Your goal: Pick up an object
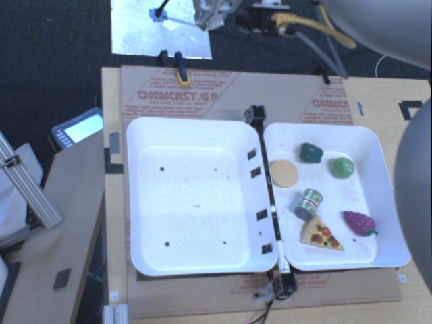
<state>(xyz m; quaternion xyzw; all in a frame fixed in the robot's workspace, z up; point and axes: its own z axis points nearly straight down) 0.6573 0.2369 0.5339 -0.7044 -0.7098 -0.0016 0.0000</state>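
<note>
Fingers: the gripper (214, 9) sits at the twelve o'clock edge of the view, far above the bins; its metal parts blur together, so whether they are spread or closed cannot be told, and nothing is seen between them.
Arm: the grey body fills the one to three o'clock side, with yellow and grey cables (317, 25) trailing behind the wrist.
Task things: all lie in the right bin (385, 174). A dark green piece (310, 153) at its twelve o'clock, a light green ball (341, 167) at two o'clock, a tan disc (284, 173) at ten o'clock, a small green-and-white can (309, 203) near the middle, a pizza slice (320, 235) at six o'clock, purple grapes (359, 223) at four o'clock.
Left bin (142, 181): bare white floor with a few dark dots.
Progress: judged not begun; every object rests in the bin, well apart from the gripper. Choosing one, descending, closing and lifting all remain.
Hard to read: the gripper is cut by the top edge; the arm's bulk hides the tabletop (304, 93) at three o'clock; the dark green piece's identity is unclear.
</note>
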